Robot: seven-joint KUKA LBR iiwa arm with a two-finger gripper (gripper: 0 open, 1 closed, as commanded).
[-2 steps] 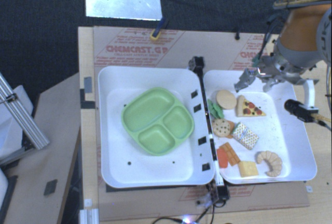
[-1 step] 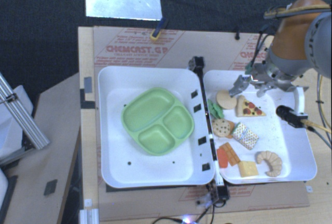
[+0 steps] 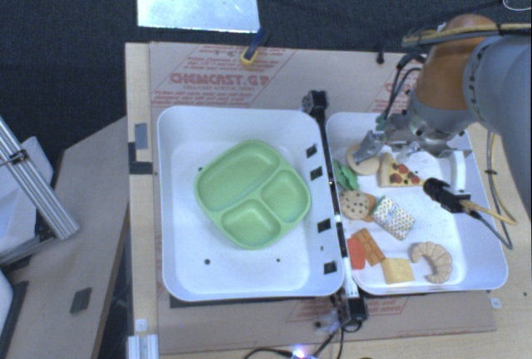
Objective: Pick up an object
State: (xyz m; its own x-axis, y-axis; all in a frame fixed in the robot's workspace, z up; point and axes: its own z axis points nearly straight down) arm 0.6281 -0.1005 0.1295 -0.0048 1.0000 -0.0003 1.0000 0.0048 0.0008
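Left bin (image 3: 189, 270): carrying one green divided plate (image 3: 249, 193), sitting near its centre.

Right bin (image 3: 478, 270): holding the toy food.
- Along the 9 o'clock side, a green piece (image 3: 345, 176) is lying above a speckled cookie (image 3: 357, 204), with an orange piece (image 3: 364, 249) toward 7 o'clock.
- A tan rounded piece (image 3: 362, 155) is resting at about 10 o'clock, touching or just beside a pizza slice (image 3: 399, 174) on its right.
- A patterned block (image 3: 392, 218) is lying near centre.
- A yellow square (image 3: 397, 270) and a croissant (image 3: 434, 260) are lying toward 6 o'clock.

Gripper (image 3: 378, 139): reaching in from 3 o'clock on the grey arm (image 3: 499, 83) and hanging right over the upper edge of the tan rounded piece. It is possibly touching the piece, but the slant is making contact hard to judge. I cannot tell how far it is open, nor whether it is gripping anything.

Handling, by judgement: the tan rounded piece is looking like a light, stiff plastic toy. It is smooth and domed, so likely slippery. Taking it across its narrower width, low on the sides, seems best. The pizza slice crowding its right side is risking a double catch.
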